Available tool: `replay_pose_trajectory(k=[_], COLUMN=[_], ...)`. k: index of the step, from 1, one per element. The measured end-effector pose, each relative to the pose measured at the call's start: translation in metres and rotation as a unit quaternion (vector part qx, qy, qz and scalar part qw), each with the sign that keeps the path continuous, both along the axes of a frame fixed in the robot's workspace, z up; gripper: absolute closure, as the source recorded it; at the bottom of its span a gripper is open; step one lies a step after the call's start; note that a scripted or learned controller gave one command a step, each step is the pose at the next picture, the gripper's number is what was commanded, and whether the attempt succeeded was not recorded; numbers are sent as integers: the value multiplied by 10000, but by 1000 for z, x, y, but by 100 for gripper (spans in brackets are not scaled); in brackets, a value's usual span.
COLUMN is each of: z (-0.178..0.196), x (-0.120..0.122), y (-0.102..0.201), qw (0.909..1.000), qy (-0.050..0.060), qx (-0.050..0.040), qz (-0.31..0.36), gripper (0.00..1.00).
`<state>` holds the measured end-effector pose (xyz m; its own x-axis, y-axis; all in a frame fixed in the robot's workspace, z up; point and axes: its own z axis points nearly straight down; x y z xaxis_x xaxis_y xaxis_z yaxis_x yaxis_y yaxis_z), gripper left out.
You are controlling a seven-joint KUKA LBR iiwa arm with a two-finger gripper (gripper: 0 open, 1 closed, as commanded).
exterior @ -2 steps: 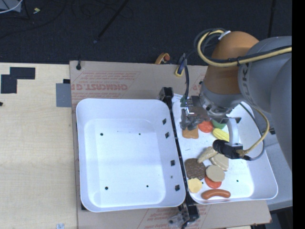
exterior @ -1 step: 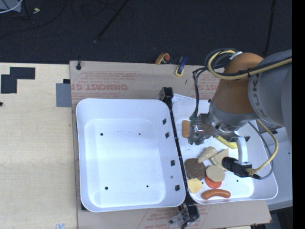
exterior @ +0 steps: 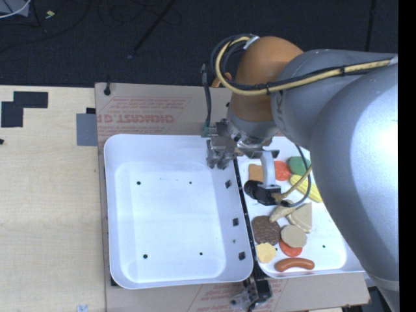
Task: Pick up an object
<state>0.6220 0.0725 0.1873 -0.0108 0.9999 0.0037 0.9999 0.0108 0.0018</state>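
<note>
– Arm (exterior: 351,135) pose first: what do we see?
– We see it reaching in from the right, its thick grey link passing over much of the right bin (exterior: 328,255). The orange band (exterior: 263,60) sits above the far end of the bins, and below it the wrist turns downward.
– And the gripper (exterior: 221,155)?
– It hangs over the far end of the divide where the two bins meet, just at the left bin's (exterior: 169,207) right wall. Whether it is spread or closed we cannot tell, nor whether it has hold of anything; the wrist hides too much.
– Where are the things to pick?
– In the right bin, near and right of the gripper. An orange square (exterior: 255,172) lies closest to it, with a red-orange piece (exterior: 281,171) just to its right and a green piece (exterior: 298,164) beyond that. Nearer us, a brown disc (exterior: 265,228) sits by the bin's left wall, a beige piece (exterior: 300,218) to its right, and a red sausage (exterior: 294,264) lies along the near rim.
– The left bin?
– We see its white floor with a few small dark dots. Both bins rest on a cardboard sheet (exterior: 149,112) on the pale counter (exterior: 45,207).
</note>
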Motion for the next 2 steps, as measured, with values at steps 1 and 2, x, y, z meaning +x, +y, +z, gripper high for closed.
replay_pose_trajectory(k=[1,2], z=[188,354], x=[20,22], y=[35,65], qw=[10000,10000], qy=[-75,-69], qx=[-1,-1], qz=[-27,-30], gripper=[100,100])
